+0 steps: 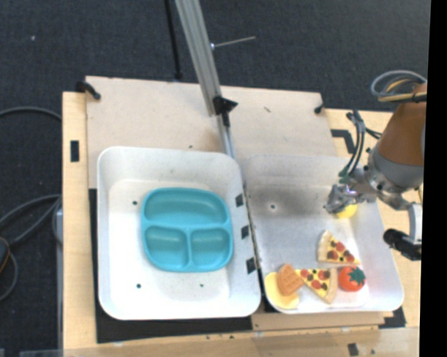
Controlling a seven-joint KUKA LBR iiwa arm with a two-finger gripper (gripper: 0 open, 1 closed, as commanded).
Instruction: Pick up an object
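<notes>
Arm (402, 140) enters from the right, orange band above the wrist, grey wrist angled down and left into the right bin (296, 184). Fingers (342, 202) sit low at the bin floor, right over a small yellow object (347, 211) that peeks out just beneath and right of them; cannot tell whether it is actually between them, or whether they are open or closed. Below the fingers, near: 1 pizza slice (336, 250). Further below, along the bin's front edge: a second pizza slice (316, 280), an orange-brown piece (288, 279), a red tomato (352, 279). Far left of the fingers: teal divided tray (186, 229) with 3 compartments in the left bin (120, 207). Both bins rest on the counter (149, 109).
</notes>
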